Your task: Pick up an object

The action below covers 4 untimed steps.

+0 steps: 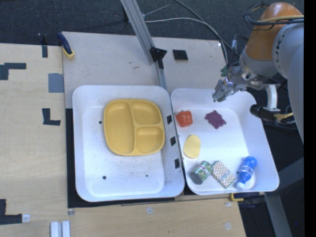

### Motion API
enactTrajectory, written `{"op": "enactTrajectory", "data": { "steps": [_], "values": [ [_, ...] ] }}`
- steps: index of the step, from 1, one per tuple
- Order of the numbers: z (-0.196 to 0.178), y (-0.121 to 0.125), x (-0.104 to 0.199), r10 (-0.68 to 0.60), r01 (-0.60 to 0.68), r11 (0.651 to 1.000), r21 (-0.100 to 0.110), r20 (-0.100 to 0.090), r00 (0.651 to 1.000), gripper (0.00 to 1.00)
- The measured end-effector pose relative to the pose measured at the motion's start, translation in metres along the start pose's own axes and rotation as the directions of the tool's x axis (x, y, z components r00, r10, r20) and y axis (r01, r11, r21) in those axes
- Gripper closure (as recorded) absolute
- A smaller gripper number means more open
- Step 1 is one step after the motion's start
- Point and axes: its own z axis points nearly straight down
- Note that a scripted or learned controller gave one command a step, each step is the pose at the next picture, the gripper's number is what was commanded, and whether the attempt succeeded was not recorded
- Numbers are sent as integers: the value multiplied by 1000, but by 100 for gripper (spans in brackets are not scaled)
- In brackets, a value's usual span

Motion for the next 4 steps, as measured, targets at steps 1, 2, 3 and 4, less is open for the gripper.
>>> {"op": "enactTrajectory", "data": {
  "steps": [1,2,3,4],
  "values": [
    [-53,1,1,0,0,1000,0,0,1000,100],
    [-41,-11,50,-2,2,1000,7,-1,1000,100],
    [-43,-30,89,-1,1,1000,6,-1,1000,100],
    [-51,-48,143,-4,4,1000,6,-2,1000,100]
  ]
}}
